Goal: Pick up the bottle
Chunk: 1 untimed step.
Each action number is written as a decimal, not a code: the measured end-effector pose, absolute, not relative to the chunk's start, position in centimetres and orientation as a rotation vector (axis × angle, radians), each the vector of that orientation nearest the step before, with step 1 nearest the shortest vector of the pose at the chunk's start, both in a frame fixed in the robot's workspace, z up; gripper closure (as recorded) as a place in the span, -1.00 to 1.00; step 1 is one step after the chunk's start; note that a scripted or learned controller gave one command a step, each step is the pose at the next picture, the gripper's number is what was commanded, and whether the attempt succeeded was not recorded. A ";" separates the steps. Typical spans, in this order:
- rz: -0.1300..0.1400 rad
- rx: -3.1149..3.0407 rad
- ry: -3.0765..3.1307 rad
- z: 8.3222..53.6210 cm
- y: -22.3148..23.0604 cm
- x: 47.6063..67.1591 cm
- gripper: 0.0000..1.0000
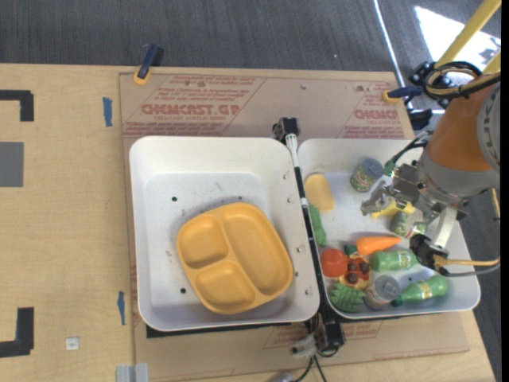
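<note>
Hovering over the right bin (469, 297), the pincer (395, 205) has an aperture that cannot be judged; bottle (420, 291) lies at the front among crowded toys, risking a wrong grasp

The right bin (343, 161) is crowded along its near side: a green bottle (421, 291), a grey-capped piece (385, 286), an orange carrot (378, 244) and red and green toys (347, 270) lie packed together, touching or just beside each other. The arm (469, 134) hangs over the bin's right part, with the pincer (402, 205) just above the carrot. Bare floor remains at the far left of this bin, between a pale yellow piece (319, 191) and a small can (367, 173). In the left bin (159, 173), a yellow divided tray (233, 255) fills the middle; its rim strips lie open.
</note>
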State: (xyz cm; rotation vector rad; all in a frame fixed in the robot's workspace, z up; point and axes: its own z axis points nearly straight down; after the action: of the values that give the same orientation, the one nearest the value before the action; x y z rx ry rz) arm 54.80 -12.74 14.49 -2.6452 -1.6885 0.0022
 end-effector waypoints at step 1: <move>-0.002 -2.562 -1.821 21.3 -17.1 61.2 -1.00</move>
State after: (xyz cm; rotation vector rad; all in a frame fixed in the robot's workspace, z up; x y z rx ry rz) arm 61.15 -17.05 21.34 -2.5621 -1.8213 -0.0019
